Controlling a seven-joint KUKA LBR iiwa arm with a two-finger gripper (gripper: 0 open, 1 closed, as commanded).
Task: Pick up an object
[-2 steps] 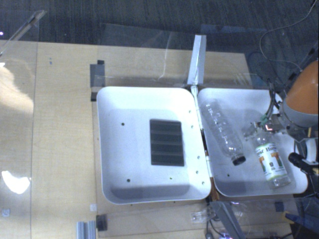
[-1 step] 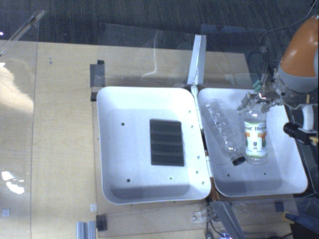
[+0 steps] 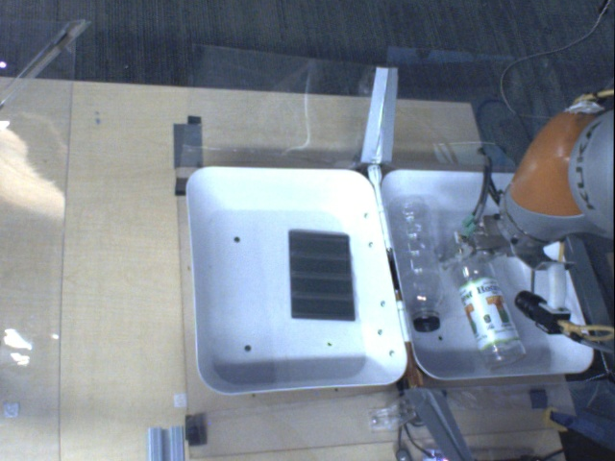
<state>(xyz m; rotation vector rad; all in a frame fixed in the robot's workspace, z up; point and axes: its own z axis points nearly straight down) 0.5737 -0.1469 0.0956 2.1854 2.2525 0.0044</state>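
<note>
Hand [image 3: 478, 241] hangs low in the right bin [image 3: 577, 358] just at 12 o'clock of the labelled bottle [image 3: 490, 317], grip state I cannot tell, and with that bottle lying flat the pick looks not yet done

You see smooth white plastic bins [image 3: 279, 373], a clear glossy bottle [image 3: 488, 317], a matt ribbed black pad [image 3: 322, 275] and a pale wood bench [image 3: 115, 286].

Two white bins [image 3: 207, 286], two clear bottles [image 3: 490, 317], one dark ridged block [image 3: 322, 275].
</note>
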